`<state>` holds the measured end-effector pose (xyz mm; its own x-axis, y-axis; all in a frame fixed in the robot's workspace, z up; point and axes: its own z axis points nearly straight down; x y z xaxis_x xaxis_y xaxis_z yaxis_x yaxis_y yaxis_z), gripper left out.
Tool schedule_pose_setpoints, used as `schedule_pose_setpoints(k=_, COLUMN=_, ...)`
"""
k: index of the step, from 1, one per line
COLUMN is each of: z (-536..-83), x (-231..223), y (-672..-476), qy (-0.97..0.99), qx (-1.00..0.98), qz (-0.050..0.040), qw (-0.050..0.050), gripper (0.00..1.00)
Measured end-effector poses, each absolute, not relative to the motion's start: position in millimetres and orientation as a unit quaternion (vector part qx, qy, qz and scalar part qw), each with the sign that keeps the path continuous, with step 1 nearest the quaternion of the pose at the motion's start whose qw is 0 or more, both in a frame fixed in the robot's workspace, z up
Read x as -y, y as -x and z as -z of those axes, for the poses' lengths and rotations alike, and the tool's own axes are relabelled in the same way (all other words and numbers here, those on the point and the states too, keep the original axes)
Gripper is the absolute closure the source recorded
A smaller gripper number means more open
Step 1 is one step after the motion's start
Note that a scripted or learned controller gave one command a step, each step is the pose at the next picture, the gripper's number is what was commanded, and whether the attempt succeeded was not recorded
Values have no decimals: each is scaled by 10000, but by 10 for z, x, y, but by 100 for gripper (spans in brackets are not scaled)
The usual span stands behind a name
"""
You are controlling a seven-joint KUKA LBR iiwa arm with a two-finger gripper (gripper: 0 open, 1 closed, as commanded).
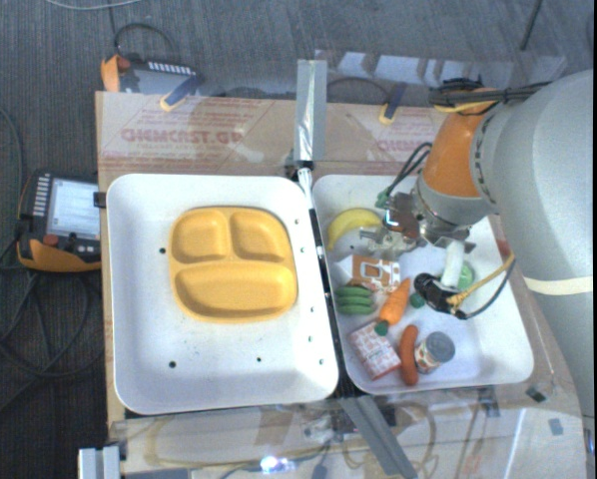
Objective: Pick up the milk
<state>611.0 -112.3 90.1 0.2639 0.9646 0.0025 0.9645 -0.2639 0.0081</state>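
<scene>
Landmark: carrot point(395, 304), mid right bin point(508, 362).

Near edge of the bin: small carton point(374, 351) just below-left of the carrot, sausage point(409, 353) and tin can point(437, 350) beside it.

Milk point(375, 270), the orange-white carton, lies flat just above-left of the carrot, green veg point(355, 298) touching its lower side.

Gripper point(406, 230) hangs just above-right of the milk; can't tell its grip state, wrist hides it.

Advice: centre over the carton, align across its narrow side, avoid the banana point(350, 227) behind.
</scene>
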Motion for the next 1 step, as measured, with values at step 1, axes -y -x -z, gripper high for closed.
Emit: schedule_pose_setpoints(k=1, z=-890, x=1113, y=-6119, qy=-7942, qx=-6076, qz=-42, qw=41, gripper=0)
